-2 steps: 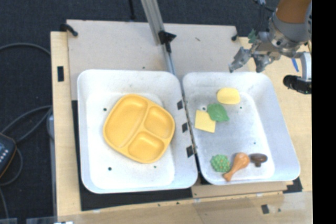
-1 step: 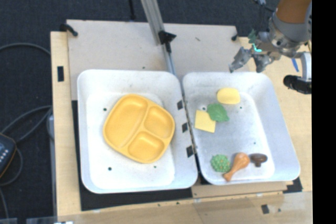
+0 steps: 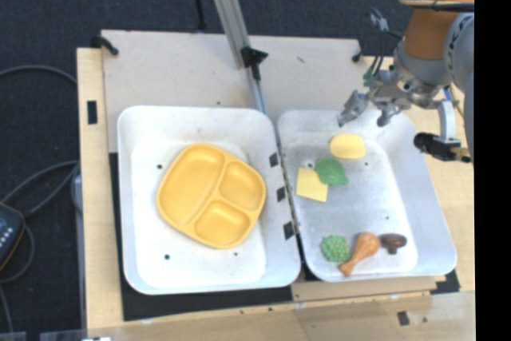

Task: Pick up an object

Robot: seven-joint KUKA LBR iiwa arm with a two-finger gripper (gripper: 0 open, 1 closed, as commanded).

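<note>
A pale wooden bench (image 3: 94,196) carries 2 shallow white bins side by side, their inner edges touching. The left bin (image 3: 144,251) and the right bin (image 3: 423,227) rest on a dark mat (image 3: 128,301) that shows along their front edge. Behind them a lighter board (image 3: 176,68) lies flat on the bench.

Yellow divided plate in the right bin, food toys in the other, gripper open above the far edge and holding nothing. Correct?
One error: the camera view shows the yellow divided plate in the left bin. The food toys, such as the chicken leg, lie in the right bin. The gripper is open above that bin's far edge, holding nothing.
</note>
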